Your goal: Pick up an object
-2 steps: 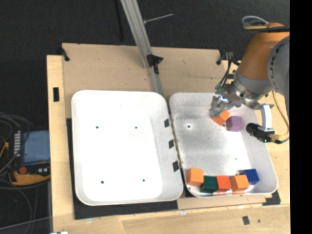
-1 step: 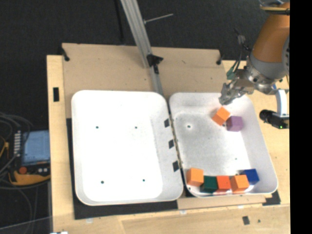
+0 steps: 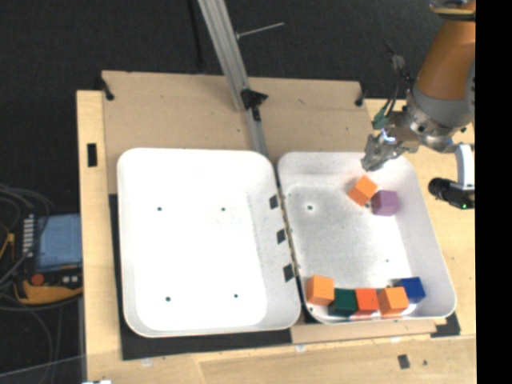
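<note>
My gripper (image 3: 374,161) hangs over the far edge of the right bin (image 3: 344,238), pointing down and left. Just below its tip lies an orange block (image 3: 364,190), tilted, with a purple block (image 3: 386,202) touching its right side. The gripper sits above and slightly right of the orange block, and I see nothing between its fingers. Along the bin's near edge a row of blocks rests: orange (image 3: 321,289), dark green (image 3: 344,301), orange-red (image 3: 367,299), orange (image 3: 394,299) and blue (image 3: 411,288).
The left bin (image 3: 200,238) stands beside the right one, joined by dark clips (image 3: 282,236) along the shared edge. A grey metal post (image 3: 232,54) rises behind the bins. A blue device (image 3: 60,242) and cables lie off the bench at the left.
</note>
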Robot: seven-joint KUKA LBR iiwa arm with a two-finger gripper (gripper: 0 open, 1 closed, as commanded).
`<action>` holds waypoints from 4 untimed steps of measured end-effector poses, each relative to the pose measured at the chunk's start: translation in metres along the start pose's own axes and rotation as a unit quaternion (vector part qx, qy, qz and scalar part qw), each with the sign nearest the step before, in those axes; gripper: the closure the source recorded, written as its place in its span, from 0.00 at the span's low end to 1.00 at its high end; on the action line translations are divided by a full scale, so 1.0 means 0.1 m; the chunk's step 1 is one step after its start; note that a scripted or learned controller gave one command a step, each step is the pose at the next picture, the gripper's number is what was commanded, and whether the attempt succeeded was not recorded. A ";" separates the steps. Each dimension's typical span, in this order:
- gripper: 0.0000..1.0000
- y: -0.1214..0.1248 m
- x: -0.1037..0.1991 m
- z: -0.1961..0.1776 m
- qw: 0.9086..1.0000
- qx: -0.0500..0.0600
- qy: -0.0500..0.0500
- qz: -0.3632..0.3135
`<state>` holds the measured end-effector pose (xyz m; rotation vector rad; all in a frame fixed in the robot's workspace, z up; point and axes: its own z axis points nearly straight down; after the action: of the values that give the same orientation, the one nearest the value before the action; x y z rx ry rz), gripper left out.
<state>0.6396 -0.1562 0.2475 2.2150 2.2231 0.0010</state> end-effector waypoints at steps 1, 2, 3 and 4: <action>1.00 -0.18 0.45 -0.08 1.000 0.000 0.000 -0.001; 1.00 -0.38 0.94 -0.14 1.000 0.001 0.002 -0.002; 1.00 -0.67 1.43 -0.18 1.000 0.001 0.002 -0.002; 1.00 -0.93 1.82 0.01 1.000 0.002 0.001 -0.001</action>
<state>0.5464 0.0254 0.2457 2.2168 2.2271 -0.0025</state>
